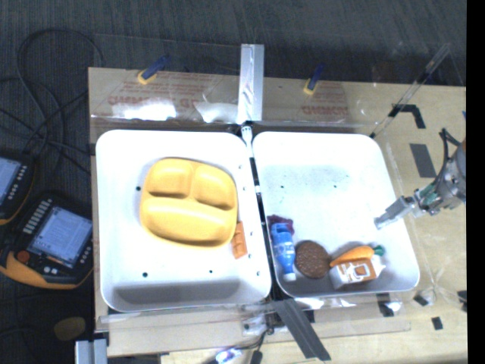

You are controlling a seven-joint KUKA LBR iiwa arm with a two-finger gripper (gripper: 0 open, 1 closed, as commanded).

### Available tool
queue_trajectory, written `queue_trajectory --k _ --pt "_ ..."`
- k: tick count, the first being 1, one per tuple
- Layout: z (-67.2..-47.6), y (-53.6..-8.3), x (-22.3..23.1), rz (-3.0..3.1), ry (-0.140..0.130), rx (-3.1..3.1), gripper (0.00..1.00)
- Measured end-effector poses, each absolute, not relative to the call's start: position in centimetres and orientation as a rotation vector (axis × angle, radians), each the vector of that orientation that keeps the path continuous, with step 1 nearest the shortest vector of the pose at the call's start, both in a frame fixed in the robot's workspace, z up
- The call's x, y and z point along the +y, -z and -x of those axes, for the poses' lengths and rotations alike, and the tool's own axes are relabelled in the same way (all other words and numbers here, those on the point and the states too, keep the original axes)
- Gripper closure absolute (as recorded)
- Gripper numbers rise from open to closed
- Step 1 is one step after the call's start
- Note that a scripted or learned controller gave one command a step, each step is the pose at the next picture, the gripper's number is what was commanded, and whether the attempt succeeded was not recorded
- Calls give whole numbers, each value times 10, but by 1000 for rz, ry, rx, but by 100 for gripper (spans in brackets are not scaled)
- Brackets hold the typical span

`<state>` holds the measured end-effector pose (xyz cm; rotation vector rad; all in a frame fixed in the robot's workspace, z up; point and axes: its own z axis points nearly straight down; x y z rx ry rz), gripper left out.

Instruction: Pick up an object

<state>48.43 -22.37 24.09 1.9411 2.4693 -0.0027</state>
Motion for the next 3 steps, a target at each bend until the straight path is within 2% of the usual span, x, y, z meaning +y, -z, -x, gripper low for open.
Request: queue_trajectory --k 1,2,3 --pt "-525 -130 -197 -1970 4 2450 0" --pt "-532 -192 -224 -1994 4 2426 0" --pt "-484 -113 -193 -2192 5 2254 0"
